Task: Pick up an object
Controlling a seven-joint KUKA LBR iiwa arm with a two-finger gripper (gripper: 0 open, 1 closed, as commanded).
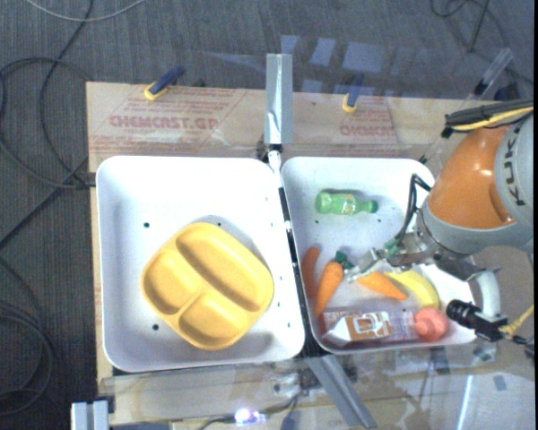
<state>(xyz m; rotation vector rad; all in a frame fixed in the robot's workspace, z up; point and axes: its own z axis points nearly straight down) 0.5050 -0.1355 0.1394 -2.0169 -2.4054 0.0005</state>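
From the overhead camera, the left bin (117, 240) holds a yellow compartment tray (208, 283) lying toward its near half, with bare white floor along the far edge and the left wall. The right bin (296, 240) is far more crowded: a green bottle (344, 204) lies on its side near the far edge with open floor around it, while the near edge is packed with a carrot (327, 285), a flat carton (369, 325), a red round item (432, 323), an orange wedge (383, 285) and a yellow piece (419, 287), several of them touching. The arm (471, 191) comes in over the right wall and covers that corner of the bin. The gripper (386, 256) hangs low above the orange wedge, just beside the carrot's green top; whether its tips are parted or closed cannot be told, since they blur into the clutter beneath, and nothing is plainly seen between them.
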